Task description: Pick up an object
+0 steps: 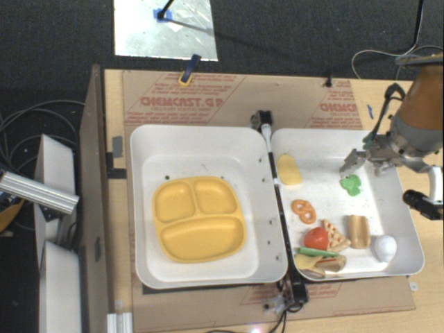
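A small green toy [351, 184] lies in the right bin [409, 255], lumpy, with no clear long axis. The claw [368, 160] hangs just above it, fingers spread wide, holding nothing.

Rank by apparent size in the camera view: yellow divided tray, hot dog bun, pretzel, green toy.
1. yellow divided tray, by far the largest, in the left bin.
2. hot dog bun.
3. pretzel and green toy look about alike; I would not rank them.
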You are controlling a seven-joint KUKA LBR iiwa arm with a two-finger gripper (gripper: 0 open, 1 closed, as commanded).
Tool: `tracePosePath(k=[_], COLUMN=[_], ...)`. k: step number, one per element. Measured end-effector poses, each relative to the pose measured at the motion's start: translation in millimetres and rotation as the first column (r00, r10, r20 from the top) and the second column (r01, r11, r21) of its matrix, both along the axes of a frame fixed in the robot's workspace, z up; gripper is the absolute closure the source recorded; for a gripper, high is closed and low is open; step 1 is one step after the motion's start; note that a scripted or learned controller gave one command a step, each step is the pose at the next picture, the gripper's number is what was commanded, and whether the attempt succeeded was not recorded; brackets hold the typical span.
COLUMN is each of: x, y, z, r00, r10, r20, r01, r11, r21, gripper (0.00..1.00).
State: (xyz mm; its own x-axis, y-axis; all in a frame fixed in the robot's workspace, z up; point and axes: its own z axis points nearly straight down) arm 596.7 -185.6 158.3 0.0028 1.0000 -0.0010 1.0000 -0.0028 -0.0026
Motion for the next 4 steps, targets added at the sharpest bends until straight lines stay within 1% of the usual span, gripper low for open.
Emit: tracePosePath(k=[1,2,3,4], x=[-4,-64,-101,-98], y=[1,-23,-13,-13], z=[-69,-75,-74,-63], r00=[1.0,1.0,1.0,1.0], r10=[0.004,-0.001,0.002,0.004], r20=[-0.001,-0.001,0.002,0.008], r01=[-0.004,0.001,-0.002,-0.004], r11=[1.0,1.0,1.0,1.0], r21=[0.002,0.001,0.002,0.001], gripper=[0.0,0.0,0.0,1.0])
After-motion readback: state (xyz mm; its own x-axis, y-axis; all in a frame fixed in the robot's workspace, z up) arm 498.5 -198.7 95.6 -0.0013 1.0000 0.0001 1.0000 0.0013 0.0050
